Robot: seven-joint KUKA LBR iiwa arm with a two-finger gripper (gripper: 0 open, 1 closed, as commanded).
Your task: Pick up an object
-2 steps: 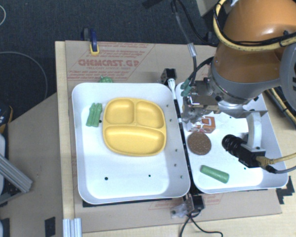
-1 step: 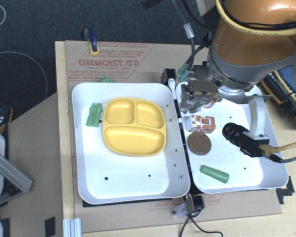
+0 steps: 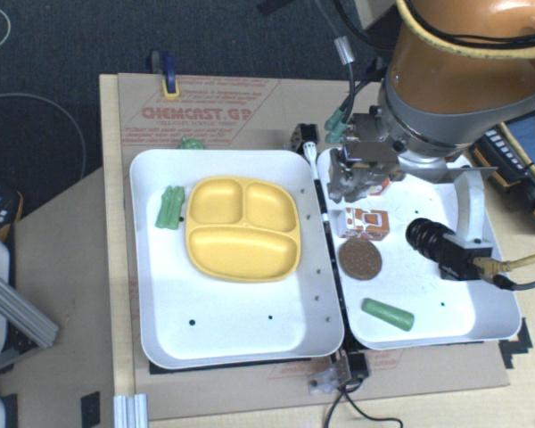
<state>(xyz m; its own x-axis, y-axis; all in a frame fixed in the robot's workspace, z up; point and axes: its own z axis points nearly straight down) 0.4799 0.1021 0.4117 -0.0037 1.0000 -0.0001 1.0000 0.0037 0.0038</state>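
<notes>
Two white bins: left bin [image 3: 152,266] holding one yellow tray [image 3: 242,228] and one green block [image 3: 170,208]; the end effector [image 3: 352,185], grip state untellable, hovering over right bin [image 3: 455,324].

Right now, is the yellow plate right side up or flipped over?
Right side up. The yellow plate lies flat in the left bin, and its three hollow sections face upward with raised ridges between them.
</notes>
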